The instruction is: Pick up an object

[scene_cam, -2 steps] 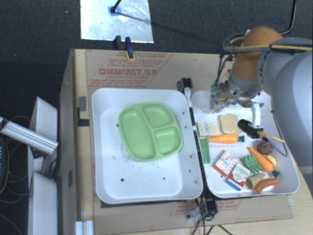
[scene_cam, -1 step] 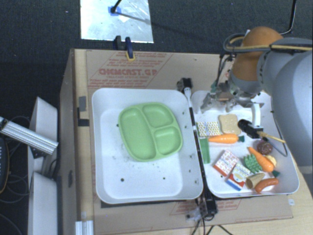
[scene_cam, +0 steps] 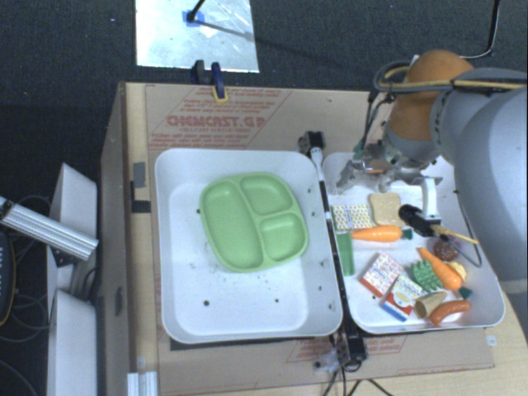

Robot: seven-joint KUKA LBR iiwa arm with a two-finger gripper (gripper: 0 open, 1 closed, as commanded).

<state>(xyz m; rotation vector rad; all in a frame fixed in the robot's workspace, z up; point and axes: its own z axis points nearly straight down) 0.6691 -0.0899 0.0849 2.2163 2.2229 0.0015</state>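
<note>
Over the far end of the right bin, the gripper is being positioned, grip state indeterminable, above the toy bread slice; a descent is judged to be required next.

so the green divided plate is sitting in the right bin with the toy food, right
Not quite. The camera view shows the green divided plate in the left bin. The toy food, such as the carrot, lies in the right bin.
</note>
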